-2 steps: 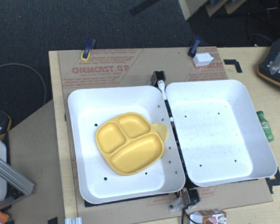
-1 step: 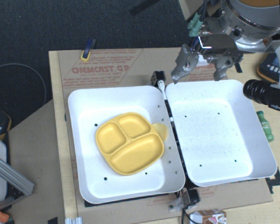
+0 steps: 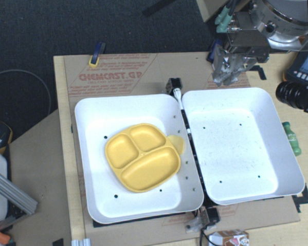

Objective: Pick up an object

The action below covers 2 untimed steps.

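**Gripper above the far rim of the right bin, tray at rest in the left bin**

Gripper: fingers pointing down, nothing between them; how far apart they stand cannot be told; it sits at about one o'clock from the view's centre, over the bench just past the right bin's far rim; yellow divided tray: three compartments, lying flat in the left bin, at roughly eight o'clock from the gripper and well apart from it.
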Tool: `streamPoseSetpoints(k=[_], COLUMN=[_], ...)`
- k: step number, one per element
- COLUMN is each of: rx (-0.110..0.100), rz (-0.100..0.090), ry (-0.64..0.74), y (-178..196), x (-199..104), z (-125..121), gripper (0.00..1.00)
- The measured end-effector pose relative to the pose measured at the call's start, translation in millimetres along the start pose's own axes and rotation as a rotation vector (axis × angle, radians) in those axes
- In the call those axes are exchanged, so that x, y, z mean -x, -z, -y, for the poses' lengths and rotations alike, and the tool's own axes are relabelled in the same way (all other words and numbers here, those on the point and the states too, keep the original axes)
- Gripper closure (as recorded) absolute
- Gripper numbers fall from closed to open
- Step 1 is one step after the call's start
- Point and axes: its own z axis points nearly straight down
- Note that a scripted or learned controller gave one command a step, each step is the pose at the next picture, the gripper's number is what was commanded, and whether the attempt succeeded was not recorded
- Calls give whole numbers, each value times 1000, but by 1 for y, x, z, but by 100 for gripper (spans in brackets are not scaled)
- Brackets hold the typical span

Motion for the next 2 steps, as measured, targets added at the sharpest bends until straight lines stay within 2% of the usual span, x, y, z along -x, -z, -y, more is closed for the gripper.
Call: streamPoseSetpoints(k=[1,2], rx=[-15,-12], rz=[3,2], ry=[-5,-5], y=[-74,-113], x=[14,24], z=[2,2], gripper=[100,100])
